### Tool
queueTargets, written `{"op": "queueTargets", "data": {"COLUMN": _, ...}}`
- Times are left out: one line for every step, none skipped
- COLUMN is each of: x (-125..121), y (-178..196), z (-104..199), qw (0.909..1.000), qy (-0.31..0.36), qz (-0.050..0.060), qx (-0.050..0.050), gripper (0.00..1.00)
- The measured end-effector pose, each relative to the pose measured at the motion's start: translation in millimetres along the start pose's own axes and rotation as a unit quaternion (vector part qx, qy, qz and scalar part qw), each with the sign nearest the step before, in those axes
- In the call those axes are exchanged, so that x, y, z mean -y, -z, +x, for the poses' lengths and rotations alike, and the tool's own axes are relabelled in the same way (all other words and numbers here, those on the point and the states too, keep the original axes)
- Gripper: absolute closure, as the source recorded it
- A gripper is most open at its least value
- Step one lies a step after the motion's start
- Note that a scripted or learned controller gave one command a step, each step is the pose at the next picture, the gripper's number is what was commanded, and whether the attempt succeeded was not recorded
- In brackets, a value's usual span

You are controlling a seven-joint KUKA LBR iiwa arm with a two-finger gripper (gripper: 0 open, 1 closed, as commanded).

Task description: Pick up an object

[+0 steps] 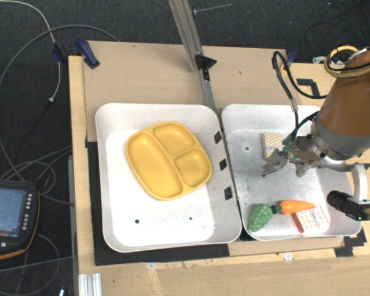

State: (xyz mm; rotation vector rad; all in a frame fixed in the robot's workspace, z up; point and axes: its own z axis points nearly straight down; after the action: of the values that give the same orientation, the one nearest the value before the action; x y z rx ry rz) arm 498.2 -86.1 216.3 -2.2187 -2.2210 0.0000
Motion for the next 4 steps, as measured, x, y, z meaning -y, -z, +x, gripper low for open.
{"op": "queueTargets", "data": {"x": 0, "y": 0, "z": 0, "qw": 1.0000, "qy": 0.000, "qz": 0.000, "qx": 0.000, "gripper": 0.00}}
{"op": "queueTargets", "data": {"x": -2, "y": -60, "z": -7, "qw": 1.0000, "qy": -0.001, "qz": 0.003, "qx": 0.000, "gripper": 0.00}}
{"op": "queueTargets", "data": {"x": -6, "y": -106, "z": -1, "qw": 1.0000, "qy": 0.000, "qz": 0.003, "qx": -0.001, "gripper": 0.00}}
{"op": "queueTargets", "data": {"x": -6, "y": -125, "z": 0, "qw": 1.0000, "qy": 0.000, "qz": 0.002, "qx": 0.000, "gripper": 0.00}}
